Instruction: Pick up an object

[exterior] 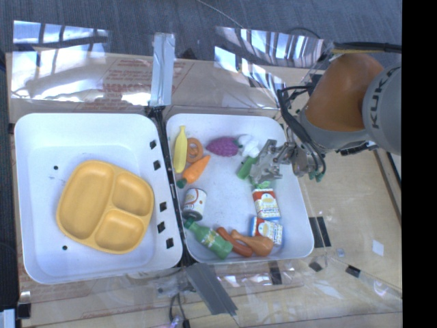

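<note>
We see the yellow divided plastic tray (104, 206) in the left white bin (41, 132). Right of that tray, the right white bin (225, 197) holds toy foods. The gripper (263, 167) hangs over a green item (245, 168), perhaps touching it; whether its jaws are apart, we cannot tell.

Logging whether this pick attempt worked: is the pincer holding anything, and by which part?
Cannot be told. The pincer hangs low over the right bin, beside a green item, but no object visibly sits between its tips.
</note>
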